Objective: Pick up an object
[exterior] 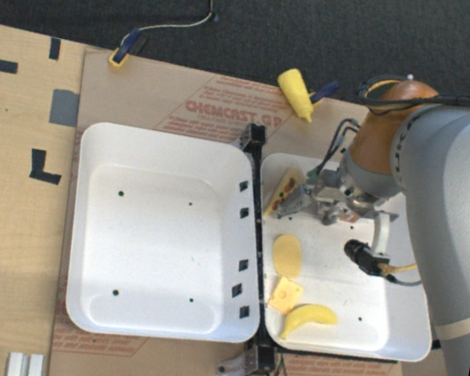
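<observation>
Camera view: the pincer [305, 197], carried on the grey arm [450, 194] reaching in from the right, is lowered into the upper left corner of the right bin [387, 345], its tips just beside a pizza-slice toy [285, 191] leaning on the bin wall; whether it is open, or has hold of anything, cannot be told. The pick-up therefore looks unfinished, with a pale yellow oval piece [287, 255], a cheese-like wedge [285, 295] and a banana [309, 319] lying lower in the same bin. Red lettering printed on the cardboard sheet [212, 111] under the bins appears upside down and is not legible.
</observation>
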